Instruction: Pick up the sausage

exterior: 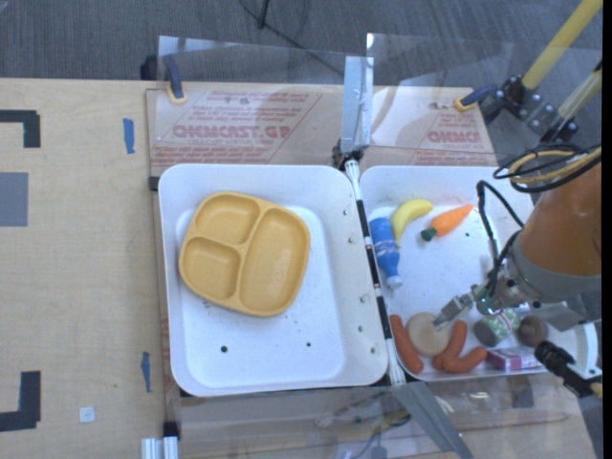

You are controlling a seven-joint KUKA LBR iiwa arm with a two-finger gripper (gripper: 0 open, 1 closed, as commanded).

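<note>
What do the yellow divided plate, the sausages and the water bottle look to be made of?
Yellow divided plate: likely molded plastic, matte, with uniform color and soft rounded ridges.
Sausages: probably toy plastic or rubber, with a smooth, slightly glossy, even reddish-orange skin.
Water bottle: seemingly clear plastic with a blue label, though it is small and hard to tell.

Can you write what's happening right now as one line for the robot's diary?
task: pick up sausage | hand: low in right white bin, above food | reddish-brown curved sausages: lying in bin, not held | yellow divided plate: left bin
</note>
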